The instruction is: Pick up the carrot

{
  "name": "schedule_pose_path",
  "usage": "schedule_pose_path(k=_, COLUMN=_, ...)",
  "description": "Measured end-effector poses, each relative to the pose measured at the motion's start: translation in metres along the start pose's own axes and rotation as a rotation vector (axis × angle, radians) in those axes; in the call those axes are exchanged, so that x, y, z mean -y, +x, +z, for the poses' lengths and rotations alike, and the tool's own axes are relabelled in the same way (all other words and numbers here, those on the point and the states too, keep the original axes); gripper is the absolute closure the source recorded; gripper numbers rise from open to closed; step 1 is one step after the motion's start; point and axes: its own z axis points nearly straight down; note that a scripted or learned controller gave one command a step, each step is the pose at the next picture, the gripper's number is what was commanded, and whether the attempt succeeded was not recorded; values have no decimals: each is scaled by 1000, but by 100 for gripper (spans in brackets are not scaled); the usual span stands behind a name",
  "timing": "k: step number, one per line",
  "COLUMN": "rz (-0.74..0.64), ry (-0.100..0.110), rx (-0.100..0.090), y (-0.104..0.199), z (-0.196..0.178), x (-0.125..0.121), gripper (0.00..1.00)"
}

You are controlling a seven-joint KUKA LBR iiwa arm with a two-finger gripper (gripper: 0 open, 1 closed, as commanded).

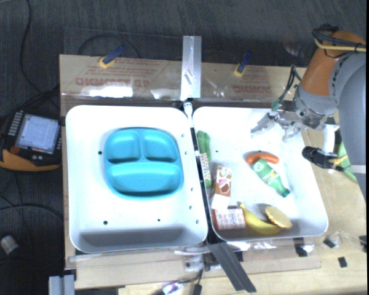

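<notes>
The carrot (262, 158), small and orange, lies in the right bin (234, 123) near its middle right, touching the top end of a green bottle (272, 177). My gripper (275, 128) hovers over the bin's back right part, a short way behind and slightly right of the carrot. Its two fingers are spread apart, open, with nothing between them.
The right bin also holds a green vegetable (203, 144) by the left wall, a small snack box (223, 180), a brown packet (229, 218), a banana (257, 222) and a round biscuit (278, 216). A blue divided plate (141, 163) sits in the left bin (86, 183).
</notes>
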Motion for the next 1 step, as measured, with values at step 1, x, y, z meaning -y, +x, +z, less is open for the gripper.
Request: schedule_pose_path(k=1, rz=127, ry=1, rx=-6, y=-3, z=1, x=37, gripper=0)
